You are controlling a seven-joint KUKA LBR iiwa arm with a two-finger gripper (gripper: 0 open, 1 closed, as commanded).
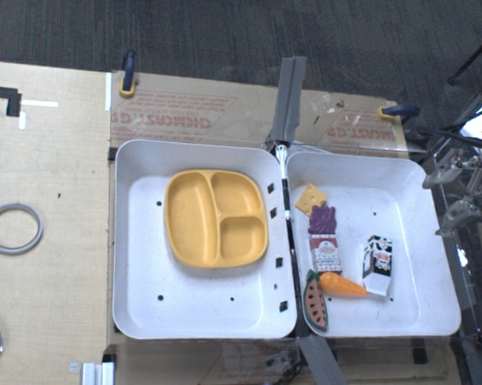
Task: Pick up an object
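1. The things to pick lie in the right bin (396, 322), all toward its left half: a yellow cheese wedge (310, 199), a purple grape bunch (323, 220), a small red-and-white packet (326, 253), an orange carrot (343, 285), a milk carton (377, 265) with a cow pattern, and a watermelon slice (316, 302) at the near left corner.
2. The left bin (126, 303) holds a yellow divided plate (217, 218).
3. The arm is not over the bins, so I cannot tell how its gripper stands, and nothing is lifted yet.
4. I judge the milk carton the best target (it has some free floor on its right and far sides). The carrot is touching or nearly touching its near end, so the fingers should close across the carton's narrow width.
5. The cheese, the grapes and the packet lie close in a row; a descent there may catch two things.
6. The watermelon slice lies against the bin wall, which leaves poor room for one finger.
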